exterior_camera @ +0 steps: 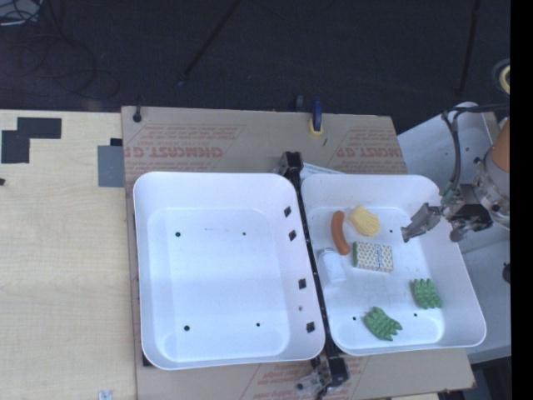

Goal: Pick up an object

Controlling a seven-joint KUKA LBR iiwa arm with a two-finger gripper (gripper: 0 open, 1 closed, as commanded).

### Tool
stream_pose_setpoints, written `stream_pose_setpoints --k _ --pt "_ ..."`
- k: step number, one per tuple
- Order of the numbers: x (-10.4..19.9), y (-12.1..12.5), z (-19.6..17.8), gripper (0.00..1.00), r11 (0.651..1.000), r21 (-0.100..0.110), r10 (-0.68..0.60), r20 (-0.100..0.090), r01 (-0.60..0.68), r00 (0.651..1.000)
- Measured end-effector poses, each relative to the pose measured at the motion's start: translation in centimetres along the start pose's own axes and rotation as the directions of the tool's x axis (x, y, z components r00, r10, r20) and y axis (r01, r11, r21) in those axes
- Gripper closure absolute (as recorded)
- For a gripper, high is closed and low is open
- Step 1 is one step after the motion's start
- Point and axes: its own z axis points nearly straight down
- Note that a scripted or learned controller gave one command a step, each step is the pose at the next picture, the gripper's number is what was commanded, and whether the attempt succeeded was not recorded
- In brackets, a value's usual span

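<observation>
We note left bin (158,223) nearest us, largest, bare white floor. Right bin (454,265) beside it, touching along shared middle edge. Gripper (435,222) hangs over right bin's right rim, fingers spread wide, nothing between them. Patterned box (373,257) at right bin's centre. We see green lumpy toy (381,323) near front edge, second green toy (425,293) toward right edge. Yellow corn-like toy (364,220) near back edge, orange sausage (340,232) just beside it, toward left edge.
</observation>
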Motion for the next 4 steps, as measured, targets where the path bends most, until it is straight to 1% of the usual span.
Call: stream_pose_setpoints --k 1,2,3,4 --pt "4.3 -4.3 5.4 0.0 1.0 0.006 -0.001 -0.003 0.001 1.0" --pt "1.5 4.9 4.8 0.0 1.0 -0.007 -0.004 0.003 0.004 1.0" --pt "-1.7 -5.1 5.5 0.0 1.0 0.006 0.007 -0.001 -0.007 1.0" --pt "-5.4 -1.8 14.7 0.0 1.0 -0.001 0.0 0.0 0.0 1.0"
